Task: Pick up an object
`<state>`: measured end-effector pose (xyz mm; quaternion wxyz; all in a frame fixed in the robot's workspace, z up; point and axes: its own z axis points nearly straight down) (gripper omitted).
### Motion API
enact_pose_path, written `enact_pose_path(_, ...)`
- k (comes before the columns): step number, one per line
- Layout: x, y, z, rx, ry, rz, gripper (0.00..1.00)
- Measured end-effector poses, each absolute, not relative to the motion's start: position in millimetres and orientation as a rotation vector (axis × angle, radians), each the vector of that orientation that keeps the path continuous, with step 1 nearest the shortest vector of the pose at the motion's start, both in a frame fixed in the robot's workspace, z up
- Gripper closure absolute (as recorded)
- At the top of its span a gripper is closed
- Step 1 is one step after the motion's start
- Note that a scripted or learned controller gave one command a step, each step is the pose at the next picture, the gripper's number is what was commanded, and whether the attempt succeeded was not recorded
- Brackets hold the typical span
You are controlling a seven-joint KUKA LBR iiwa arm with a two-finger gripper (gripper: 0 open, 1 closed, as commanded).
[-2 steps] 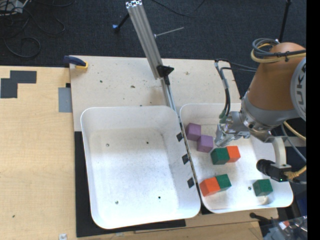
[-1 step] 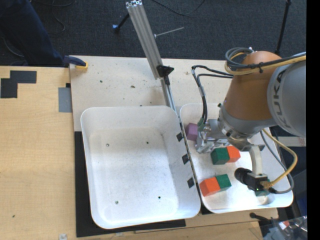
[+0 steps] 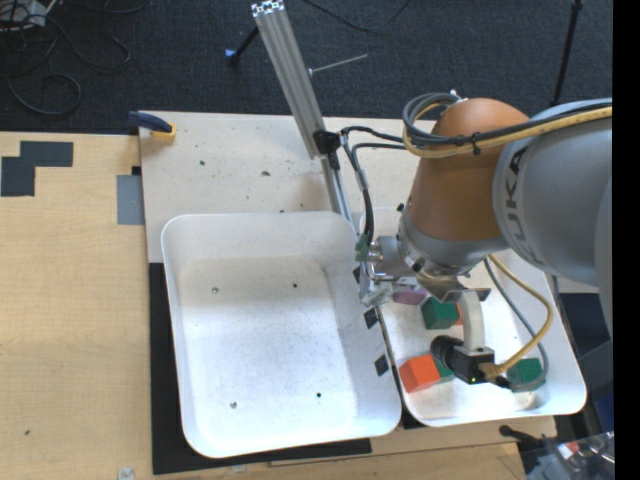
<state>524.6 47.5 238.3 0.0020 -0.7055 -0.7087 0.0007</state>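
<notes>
Orange block [image 3: 420,372] right of gripper [image 3: 380,286], toward the near side; green block [image 3: 440,314] closer, just at gripper's right. Cannot tell jaw state: hidden beneath wrist.

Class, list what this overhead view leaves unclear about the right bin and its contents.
All in the camera view:
Right bin: its far part is covered by the arm.
Pink object: only a sliver shows beneath the arm; shape unclear.
Green block: upper part hidden by the arm.
Second green object: partly behind robot hardware.
</notes>
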Motion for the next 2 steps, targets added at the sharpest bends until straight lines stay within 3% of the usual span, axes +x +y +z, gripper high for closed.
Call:
enact_pose_path(1, 516.2, 95.7, 244.3, -2.213, -2.226, 0.001, 1.00)
enact_pose_path(2, 516.5, 93.5, 244.3, -2.219, -2.222, 0.002, 0.00)
